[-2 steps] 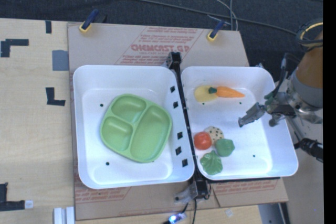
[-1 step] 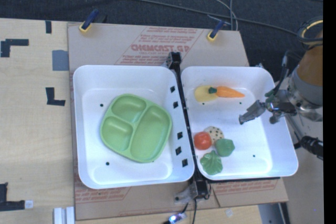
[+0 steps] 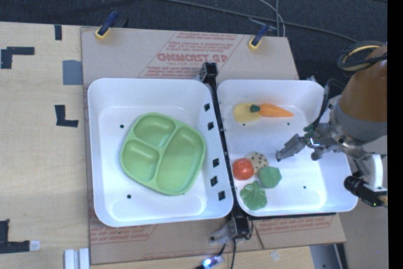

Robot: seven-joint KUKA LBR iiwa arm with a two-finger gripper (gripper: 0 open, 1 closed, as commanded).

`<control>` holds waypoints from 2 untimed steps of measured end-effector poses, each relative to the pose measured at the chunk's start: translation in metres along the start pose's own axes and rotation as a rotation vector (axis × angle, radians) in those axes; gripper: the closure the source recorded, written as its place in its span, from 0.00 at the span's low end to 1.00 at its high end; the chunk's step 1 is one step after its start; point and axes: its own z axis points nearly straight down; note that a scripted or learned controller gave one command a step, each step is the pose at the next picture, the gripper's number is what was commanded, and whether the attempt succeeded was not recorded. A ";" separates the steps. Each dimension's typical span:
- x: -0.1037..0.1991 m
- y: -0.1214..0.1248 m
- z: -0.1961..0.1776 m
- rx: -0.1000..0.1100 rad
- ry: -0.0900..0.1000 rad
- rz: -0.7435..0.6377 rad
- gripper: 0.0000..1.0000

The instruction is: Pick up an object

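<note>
The right bin (image 3: 315, 92) holds several toy foods. An orange carrot (image 3: 277, 111) lies at the back beside a yellow piece (image 3: 243, 113). A red tomato (image 3: 243, 168), a speckled beige piece (image 3: 257, 160) and two green pieces (image 3: 271, 177) (image 3: 254, 196) cluster at the front left. My gripper (image 3: 296, 153) hangs over the middle of this bin, just right of and above the cluster. Its dark fingers stand open, and nothing sits between them. It touches none of the foods.
The left bin (image 3: 101, 97) holds a green divided plate (image 3: 164, 153). A black divider (image 3: 217, 135) runs between the bins. The arm's orange band (image 3: 368, 94) and grey wrist sit over the right bin's right rim. Cables cross the dark floor behind.
</note>
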 end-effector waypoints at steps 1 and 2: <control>0.001 0.006 0.046 0.000 0.000 -0.001 0.00; 0.002 0.007 0.097 -0.006 -0.001 0.000 0.00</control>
